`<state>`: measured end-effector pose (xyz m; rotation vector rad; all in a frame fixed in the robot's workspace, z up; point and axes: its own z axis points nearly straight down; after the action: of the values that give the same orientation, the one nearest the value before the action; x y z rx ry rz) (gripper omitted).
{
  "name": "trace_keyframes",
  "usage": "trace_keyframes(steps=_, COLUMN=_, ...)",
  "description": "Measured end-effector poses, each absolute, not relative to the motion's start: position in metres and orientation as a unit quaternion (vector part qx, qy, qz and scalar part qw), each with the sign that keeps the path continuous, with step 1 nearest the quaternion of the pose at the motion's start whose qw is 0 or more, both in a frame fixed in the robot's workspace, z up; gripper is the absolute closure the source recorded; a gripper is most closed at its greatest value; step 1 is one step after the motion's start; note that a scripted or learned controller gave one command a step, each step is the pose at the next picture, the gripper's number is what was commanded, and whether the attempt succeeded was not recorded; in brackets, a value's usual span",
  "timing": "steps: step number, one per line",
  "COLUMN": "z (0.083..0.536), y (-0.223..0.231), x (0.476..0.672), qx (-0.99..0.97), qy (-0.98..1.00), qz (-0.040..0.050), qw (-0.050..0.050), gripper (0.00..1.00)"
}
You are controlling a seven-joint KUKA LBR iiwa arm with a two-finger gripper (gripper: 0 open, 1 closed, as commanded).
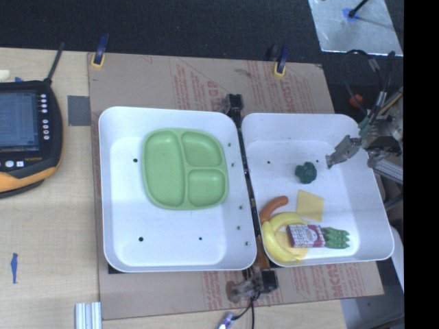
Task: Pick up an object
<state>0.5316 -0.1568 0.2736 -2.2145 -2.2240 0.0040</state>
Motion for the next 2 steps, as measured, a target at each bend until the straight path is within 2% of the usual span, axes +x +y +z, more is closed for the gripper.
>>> trace_keyframes(steps=2, z=0.091, y=-0.163, x=0.604, qx=-0.704, qy=-0.71, qz=0.0027, qw=0.003, gripper=0.0)
